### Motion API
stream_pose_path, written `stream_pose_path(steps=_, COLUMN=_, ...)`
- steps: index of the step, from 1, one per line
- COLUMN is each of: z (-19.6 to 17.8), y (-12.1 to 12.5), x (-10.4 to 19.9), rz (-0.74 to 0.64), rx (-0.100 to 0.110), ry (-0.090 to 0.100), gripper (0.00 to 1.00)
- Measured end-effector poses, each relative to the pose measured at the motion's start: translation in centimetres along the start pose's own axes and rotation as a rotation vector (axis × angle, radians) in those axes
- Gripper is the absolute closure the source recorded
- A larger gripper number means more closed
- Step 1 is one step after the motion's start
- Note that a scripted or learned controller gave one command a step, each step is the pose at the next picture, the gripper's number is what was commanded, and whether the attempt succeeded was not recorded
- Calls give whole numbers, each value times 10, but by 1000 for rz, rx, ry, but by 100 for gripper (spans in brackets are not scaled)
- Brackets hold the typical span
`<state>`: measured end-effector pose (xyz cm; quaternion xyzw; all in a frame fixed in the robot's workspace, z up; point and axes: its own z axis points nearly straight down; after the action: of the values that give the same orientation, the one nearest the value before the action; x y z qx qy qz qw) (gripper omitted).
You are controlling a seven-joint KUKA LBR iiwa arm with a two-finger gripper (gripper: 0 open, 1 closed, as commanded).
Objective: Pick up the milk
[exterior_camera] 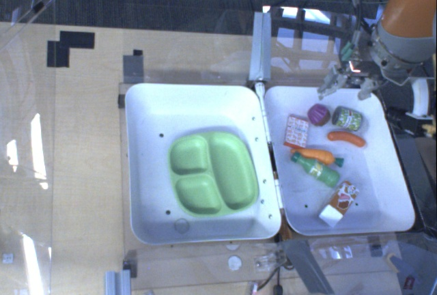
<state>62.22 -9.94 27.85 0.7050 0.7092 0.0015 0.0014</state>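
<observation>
Though unobstructed, milk beside bottle

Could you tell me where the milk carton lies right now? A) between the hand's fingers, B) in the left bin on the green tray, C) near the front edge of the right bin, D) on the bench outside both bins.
C: the milk lies on the floor of the right bin near its front edge, below the green bottle, far from the hand at the bin's back edge.

A pale wooden counter carries two shallow white bins touching side by side: the left bin at frame centre, the right bin toward the right.
</observation>
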Motion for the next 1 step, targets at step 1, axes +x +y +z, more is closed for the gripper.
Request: stream_pose_path(steps=1, z=133, y=-68, x=-51, rz=217, rx=2, ry=0, gripper=0)
